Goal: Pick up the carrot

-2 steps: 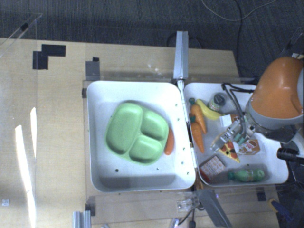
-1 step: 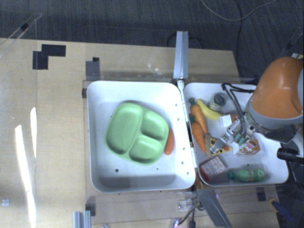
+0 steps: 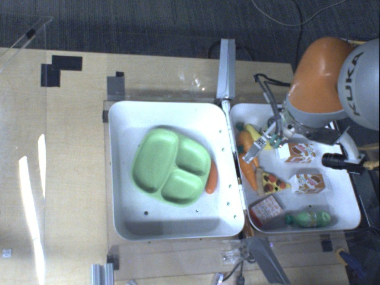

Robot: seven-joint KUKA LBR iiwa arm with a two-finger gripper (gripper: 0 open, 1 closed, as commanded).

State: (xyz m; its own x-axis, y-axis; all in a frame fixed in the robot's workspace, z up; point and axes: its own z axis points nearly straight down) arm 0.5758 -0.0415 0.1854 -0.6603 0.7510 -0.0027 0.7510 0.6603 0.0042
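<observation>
An orange carrot [image 3: 211,179] lies in the left bin [image 3: 127,218], against the right edge of a green divided plate [image 3: 171,166]. In the right bin [image 3: 350,209], a second long orange piece [image 3: 248,174] lies along the left wall, with a rounder orange item [image 3: 244,140] just above it. My gripper [image 3: 254,150] hangs over the upper left part of the right bin, close to these orange pieces and apart from the carrot in the left bin. Nothing visibly sits in its grasp.
The right bin also holds a yellow item [image 3: 255,132], a pizza slice [image 3: 274,183], two snack packets [image 3: 300,152] [image 3: 310,183], a small box [image 3: 267,208] and a green bottle [image 3: 307,219]. A metal divider post [image 3: 225,70] stands between the bins.
</observation>
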